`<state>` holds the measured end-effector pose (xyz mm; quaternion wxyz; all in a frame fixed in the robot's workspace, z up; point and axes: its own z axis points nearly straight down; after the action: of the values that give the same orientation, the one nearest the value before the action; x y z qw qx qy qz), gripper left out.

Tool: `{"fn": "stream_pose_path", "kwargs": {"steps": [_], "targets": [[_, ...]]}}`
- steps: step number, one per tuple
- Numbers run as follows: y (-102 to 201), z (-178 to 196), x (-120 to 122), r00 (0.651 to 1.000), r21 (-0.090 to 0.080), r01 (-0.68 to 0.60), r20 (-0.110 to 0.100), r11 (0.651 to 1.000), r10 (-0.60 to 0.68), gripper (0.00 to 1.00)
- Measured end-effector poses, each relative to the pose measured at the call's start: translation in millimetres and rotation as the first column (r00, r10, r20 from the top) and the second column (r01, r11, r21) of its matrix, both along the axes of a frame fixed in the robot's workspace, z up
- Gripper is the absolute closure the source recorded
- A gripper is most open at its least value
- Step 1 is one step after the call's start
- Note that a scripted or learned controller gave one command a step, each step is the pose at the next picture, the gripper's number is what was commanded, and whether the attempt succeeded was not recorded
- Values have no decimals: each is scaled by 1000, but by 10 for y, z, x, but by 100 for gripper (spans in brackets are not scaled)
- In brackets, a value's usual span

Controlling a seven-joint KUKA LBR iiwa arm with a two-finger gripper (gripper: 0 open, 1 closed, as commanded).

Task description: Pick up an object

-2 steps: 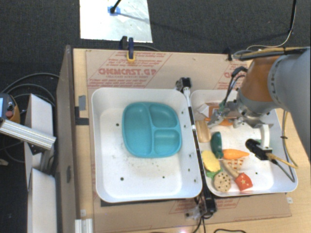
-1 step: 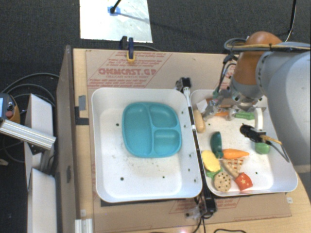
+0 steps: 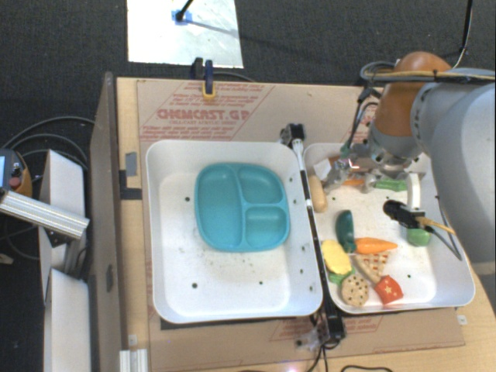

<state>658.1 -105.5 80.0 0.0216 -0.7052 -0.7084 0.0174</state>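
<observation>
My jaws [image 3: 364,173] hang low at twelve o'clock in the shallow white right bin [image 3: 457,281]; I cannot tell their state. Toy foods crowd below, a green plastic cucumber [image 3: 345,229] nearest. I risk nudging neighbours or grabbing nothing.

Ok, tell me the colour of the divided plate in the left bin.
The divided plate is turquoise blue, plain with no pattern, seen clearly in the camera view.
</observation>
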Motion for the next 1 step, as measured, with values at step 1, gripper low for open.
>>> {"fn": "stream_pose_path", "kwargs": {"steps": [1], "targets": [[-5, -1, -4, 1000, 1, -1, 2, 1000, 1, 0]]}}
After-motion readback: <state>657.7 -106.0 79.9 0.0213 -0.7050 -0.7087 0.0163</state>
